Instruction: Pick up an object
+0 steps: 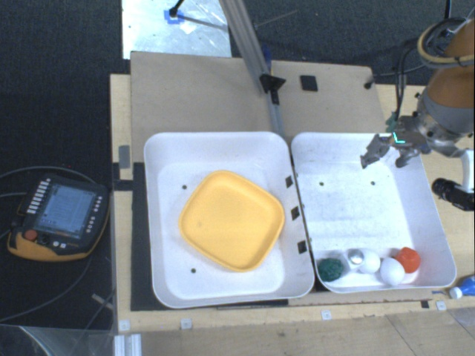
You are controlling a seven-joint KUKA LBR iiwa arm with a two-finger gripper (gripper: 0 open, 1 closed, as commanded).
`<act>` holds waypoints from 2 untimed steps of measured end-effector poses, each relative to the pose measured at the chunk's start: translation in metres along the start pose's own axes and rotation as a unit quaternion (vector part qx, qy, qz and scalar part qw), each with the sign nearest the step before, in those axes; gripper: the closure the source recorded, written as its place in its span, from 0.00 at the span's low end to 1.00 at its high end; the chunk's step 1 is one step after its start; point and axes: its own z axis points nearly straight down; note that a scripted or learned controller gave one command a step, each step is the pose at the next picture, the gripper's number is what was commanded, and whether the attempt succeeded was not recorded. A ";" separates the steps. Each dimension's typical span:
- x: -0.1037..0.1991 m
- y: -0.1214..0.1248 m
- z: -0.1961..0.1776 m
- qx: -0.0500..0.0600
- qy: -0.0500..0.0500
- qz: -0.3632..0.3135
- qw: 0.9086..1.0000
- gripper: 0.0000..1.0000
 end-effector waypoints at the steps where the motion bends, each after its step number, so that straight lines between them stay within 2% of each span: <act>1: 0.000 0.000 0.000 0.000 0.000 0.000 1.000 0.00; 2: -0.006 -0.008 0.048 0.002 0.000 0.001 1.000 0.00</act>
